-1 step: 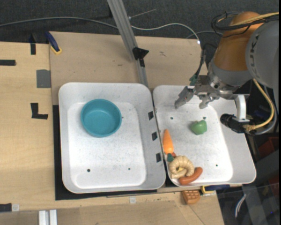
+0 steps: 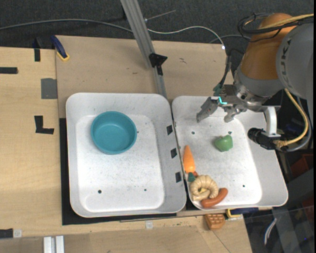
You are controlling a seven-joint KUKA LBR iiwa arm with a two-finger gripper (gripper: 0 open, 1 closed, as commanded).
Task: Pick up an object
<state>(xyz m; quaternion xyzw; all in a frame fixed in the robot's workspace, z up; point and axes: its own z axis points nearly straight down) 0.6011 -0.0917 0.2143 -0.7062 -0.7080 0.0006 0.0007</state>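
Arm (image 2: 274, 46) cut off by the frame's right and top edges, so upper links not seen. Right bin (image 2: 263, 194): far rim near the claw (image 2: 217, 112) partly covered by the wrist. In that bin's near-left corner, a beige knotted item (image 2: 203, 186) overlaps a red-orange piece (image 2: 217, 196); what either is, too small to tell. Tabletop (image 2: 21, 157) runs off the left edge.

Two shallow white plastic bins are seen side by side: a left bin (image 2: 79, 194) and a right bin (image 2: 263, 188). One round teal plastic bowl (image 2: 114, 132) is counted, far left of the two-finger pincer (image 2: 217, 113). Four toy foods are counted below the pincer: one green pepper (image 2: 224, 143), one orange carrot (image 2: 188, 160), one beige twisted pastry (image 2: 203, 186), one red-orange sausage (image 2: 216, 197).
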